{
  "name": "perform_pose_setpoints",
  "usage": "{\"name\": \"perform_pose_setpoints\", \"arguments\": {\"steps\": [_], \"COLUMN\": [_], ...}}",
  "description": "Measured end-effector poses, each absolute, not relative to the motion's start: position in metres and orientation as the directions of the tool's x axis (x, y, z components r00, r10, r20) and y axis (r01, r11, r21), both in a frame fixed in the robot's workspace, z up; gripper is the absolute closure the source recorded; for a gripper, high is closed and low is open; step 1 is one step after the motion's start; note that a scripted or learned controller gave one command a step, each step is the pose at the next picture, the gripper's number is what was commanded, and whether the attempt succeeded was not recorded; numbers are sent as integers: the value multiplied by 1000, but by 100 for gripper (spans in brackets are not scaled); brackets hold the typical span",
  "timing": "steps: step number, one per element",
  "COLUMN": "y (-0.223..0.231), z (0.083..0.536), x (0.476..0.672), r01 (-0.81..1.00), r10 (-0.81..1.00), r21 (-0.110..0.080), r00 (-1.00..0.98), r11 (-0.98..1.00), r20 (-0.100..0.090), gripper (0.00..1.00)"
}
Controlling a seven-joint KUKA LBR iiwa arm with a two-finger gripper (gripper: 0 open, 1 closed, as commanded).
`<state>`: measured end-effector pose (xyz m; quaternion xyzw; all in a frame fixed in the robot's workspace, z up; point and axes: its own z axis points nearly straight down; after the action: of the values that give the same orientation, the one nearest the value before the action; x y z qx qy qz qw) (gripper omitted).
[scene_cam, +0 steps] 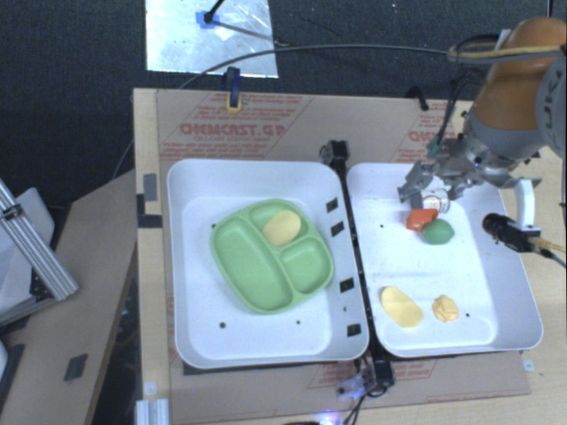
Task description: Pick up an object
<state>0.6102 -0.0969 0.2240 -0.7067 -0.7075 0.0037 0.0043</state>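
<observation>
Hanging low over the right bin (483, 277), the claw (431, 195) sits toward the bin's 11 o'clock corner, with the grey arm (518, 87) reaching in from 3 o'clock. Whether the claw is spread or pressed together cannot be told from this slant, and nothing can be seen pinched in it.

Just below the claw, at its 6 o'clock, an orange block (422, 220) lies on the bin floor. It is so close that contact cannot be ruled in or out. A green ball (438, 232) rests against the block at the block's 4 o'clock side.

Well apart from these, toward the bin's 6 o'clock edge, lie a yellow oval piece (401, 307) and, at its 3 o'clock, a smaller yellow lump (445, 308). The two are near each other but not touching.

The left bin (190, 326) holds a green divided plate (252, 273) lying flat near its middle. A pale yellow piece (283, 227) rests in the plate's compartment at 1 o'clock, and the long compartment runs along the plate's 8 o'clock side.

Both bins stand side by side on the worktop (257, 127), which is covered with a brown printed sheet. A blue clip (232, 84) sits at the sheet's 12 o'clock edge.
</observation>
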Motion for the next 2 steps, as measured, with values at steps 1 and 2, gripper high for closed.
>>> {"name": "perform_pose_setpoints", "arguments": {"steps": [1, 2], "y": [-97, -101], "z": [231, 189], "x": [613, 616], "r01": [1000, 1000], "r10": [1000, 1000], "r21": [2, -1], "r00": [-3, -1], "r11": [3, 1], "r20": [-1, 0], "gripper": [0, 0]}}
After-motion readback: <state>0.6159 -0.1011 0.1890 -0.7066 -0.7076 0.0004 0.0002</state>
